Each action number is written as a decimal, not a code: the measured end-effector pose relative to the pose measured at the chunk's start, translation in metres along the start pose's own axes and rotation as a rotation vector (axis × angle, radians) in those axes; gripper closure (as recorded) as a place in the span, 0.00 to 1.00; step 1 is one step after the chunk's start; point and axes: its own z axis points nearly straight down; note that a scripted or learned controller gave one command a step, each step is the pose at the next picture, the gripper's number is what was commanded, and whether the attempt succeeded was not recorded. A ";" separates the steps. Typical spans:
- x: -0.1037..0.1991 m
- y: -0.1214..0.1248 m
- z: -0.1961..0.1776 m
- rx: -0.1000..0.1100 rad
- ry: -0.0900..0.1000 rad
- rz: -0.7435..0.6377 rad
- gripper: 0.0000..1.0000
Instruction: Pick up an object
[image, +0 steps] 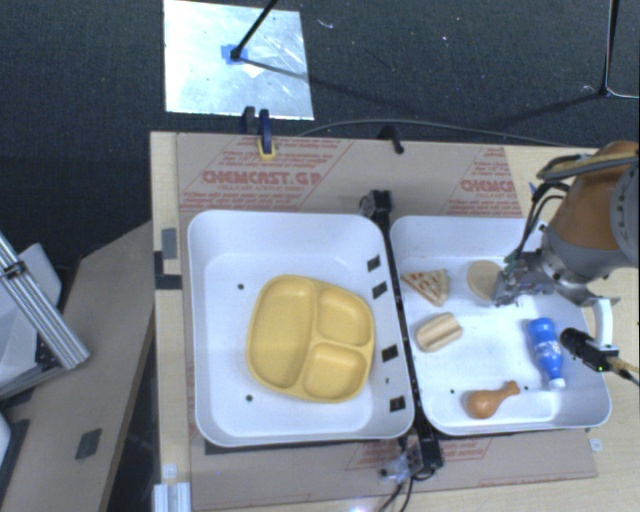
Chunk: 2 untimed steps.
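The right bin (440, 232) holds several toy foods: a pizza wedge (428, 285), a bread roll (437, 331), a tan round cookie (483, 279), a blue bottle (545, 351) and a brown drumstick (490, 399). My gripper (512, 287) reaches in from the right and hangs just over the cookie's right edge, above the bottle's cap end. Nothing shows between its fingers.
The left bin (215, 250) carries a yellow divided plate (310, 338). A black clip strip (395, 310) joins the two bins. The arm's grey and orange wrist (600, 225) overhangs the right bin's far right corner. Cables (590, 350) trail near the bottle.
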 end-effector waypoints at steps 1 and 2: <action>-0.006 0.009 -0.060 -0.003 -0.001 -0.001 1.00; -0.008 0.013 -0.104 -0.002 -0.001 -0.002 1.00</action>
